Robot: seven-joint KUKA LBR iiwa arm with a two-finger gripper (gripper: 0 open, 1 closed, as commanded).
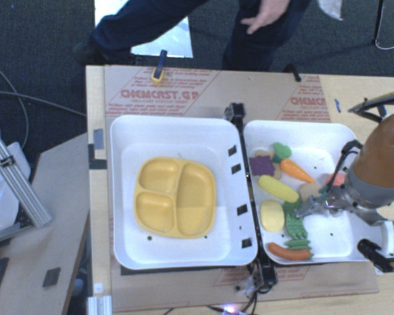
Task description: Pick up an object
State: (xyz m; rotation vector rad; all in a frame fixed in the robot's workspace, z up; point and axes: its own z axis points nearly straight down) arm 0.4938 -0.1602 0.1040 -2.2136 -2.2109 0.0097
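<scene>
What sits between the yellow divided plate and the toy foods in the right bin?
In the camera view, the plate and the toy foods are separated by bare white bin floor and the two bins' adjoining rims.

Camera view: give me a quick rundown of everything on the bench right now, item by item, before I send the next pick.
bins: two, white, side by side on the bench
divided plate: one, yellow, three compartments, middle of the left bin
carrot: one, orange, upper part of the right bin
corn cob: one, yellow, right bin, below the carrot
purple toy: one, purple, right bin near its left wall
green toy: one, green, top of the right bin's pile
lemon-like piece: one, pale yellow, lower left of the right bin
leafy green piece: one, green, right of the pale yellow piece
person: one, dark clothes, standing beyond the bench's far edge
arm: one, orange band, over the right bin
gripper: one, low among the toys
</scene>
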